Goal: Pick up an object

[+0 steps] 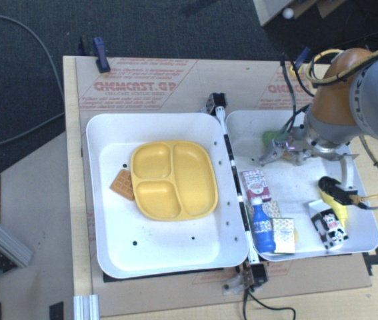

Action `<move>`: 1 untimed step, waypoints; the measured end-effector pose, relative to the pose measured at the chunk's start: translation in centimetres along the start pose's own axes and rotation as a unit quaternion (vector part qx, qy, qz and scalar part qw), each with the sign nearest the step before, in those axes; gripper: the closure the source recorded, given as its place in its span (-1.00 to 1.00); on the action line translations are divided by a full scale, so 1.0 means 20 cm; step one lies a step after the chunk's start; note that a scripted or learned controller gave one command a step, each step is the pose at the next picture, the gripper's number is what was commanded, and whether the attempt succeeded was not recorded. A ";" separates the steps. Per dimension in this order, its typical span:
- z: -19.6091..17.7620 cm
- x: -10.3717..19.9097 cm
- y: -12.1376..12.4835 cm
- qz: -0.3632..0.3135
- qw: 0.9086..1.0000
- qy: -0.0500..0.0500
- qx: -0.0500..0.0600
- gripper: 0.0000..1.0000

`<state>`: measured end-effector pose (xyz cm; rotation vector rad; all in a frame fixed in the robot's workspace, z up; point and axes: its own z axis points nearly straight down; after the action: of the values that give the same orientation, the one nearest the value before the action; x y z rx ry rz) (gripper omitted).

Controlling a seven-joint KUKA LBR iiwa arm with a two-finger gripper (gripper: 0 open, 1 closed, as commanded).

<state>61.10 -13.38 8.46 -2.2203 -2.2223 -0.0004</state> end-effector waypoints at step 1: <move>0.01 0.07 0.23 0.005 1.000 0.000 0.016 -1.00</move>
<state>65.70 -11.95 8.25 -2.2147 -2.1962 0.0361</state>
